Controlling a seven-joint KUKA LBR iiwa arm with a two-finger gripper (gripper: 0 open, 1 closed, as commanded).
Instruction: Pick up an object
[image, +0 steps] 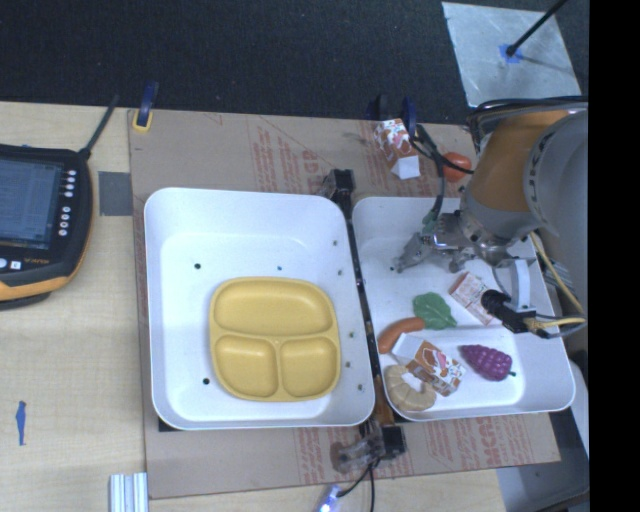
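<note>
Arm: we see the grey arm (525, 165) with its orange band coming in from the right, over the upper part of the right bin.
Gripper: the gripper (412, 258) sits low over the upper left area of the right bin (555, 400); its two metal fingers look spread apart, and we see nothing between them.
Right bin contents: all the small items lie in the lower half, below the gripper and apart from it.
Green piece: a green leaf-shaped item (435, 309) near the bin's middle.
Sausage: an orange sausage-shaped piece (400, 331) just left of and below the green piece.
Purple piece: a purple grape-like bunch (486, 361) toward the lower right.
Packet: a small printed packet (437, 366) between the sausage and the purple piece, touching a tan round item (408, 390) at the bin's lower left corner.
Pink box: a small pink and white box (469, 293) right of the green piece, close under the wrist.
Left bin: the left bin (180, 230) holds a yellow divided plate (274, 338), lying flat with three compartments.
Bench: a tablet with an orange rim (40, 220) lies at the far left on the bench.
Behind the bins: a small carton (394, 140) stands beyond the right bin.
</note>
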